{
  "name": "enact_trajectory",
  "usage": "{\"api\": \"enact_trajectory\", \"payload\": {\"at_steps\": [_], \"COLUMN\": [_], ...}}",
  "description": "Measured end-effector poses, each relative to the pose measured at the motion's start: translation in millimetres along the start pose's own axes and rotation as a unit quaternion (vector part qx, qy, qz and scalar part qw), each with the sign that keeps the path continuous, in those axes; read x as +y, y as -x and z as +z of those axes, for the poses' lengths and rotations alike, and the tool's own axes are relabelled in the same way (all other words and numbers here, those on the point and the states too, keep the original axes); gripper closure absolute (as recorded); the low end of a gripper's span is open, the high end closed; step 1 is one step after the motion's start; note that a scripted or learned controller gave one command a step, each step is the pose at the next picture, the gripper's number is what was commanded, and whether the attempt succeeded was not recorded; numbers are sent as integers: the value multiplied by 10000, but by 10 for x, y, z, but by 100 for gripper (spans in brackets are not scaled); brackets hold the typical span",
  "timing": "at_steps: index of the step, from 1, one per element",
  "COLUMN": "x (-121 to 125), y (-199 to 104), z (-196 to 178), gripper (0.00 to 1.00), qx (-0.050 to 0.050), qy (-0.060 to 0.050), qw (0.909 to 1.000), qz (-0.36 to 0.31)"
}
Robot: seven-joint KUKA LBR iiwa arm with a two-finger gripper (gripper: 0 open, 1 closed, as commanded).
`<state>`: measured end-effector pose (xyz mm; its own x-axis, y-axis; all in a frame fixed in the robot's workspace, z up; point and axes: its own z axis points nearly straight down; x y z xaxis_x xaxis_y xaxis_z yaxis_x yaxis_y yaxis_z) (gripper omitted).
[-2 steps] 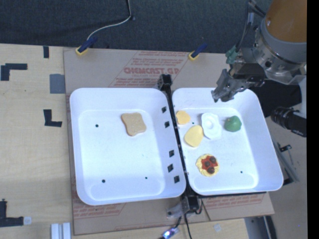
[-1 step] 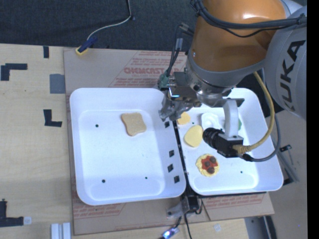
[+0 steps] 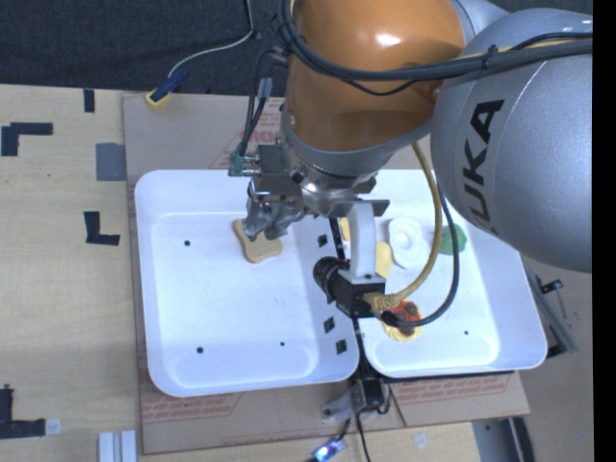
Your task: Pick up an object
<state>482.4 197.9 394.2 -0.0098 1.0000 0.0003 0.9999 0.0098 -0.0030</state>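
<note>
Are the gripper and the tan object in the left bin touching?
Touching. The camera view shows the gripper down on the tan object in the left bin, its tip overlapping the piece's top edge with no gap.

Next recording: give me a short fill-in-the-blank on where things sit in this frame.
1. The tan object lies in the ____ bin as the camera sees it.
2. The gripper is directly above the ____ object.
3. The band above the wrist is coloured ____.
4. The green object lies in the ____ bin as the camera sees it.

Missing words: left; tan; orange; right
</note>
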Motion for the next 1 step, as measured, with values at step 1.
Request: {"api": "enact_trajectory", "payload": {"at_steps": [1], "x": [10], "y": [-374], "z": [86], "gripper": [100], "qx": [-6], "qy": [3], "qw": [10000], "qz": [21]}}
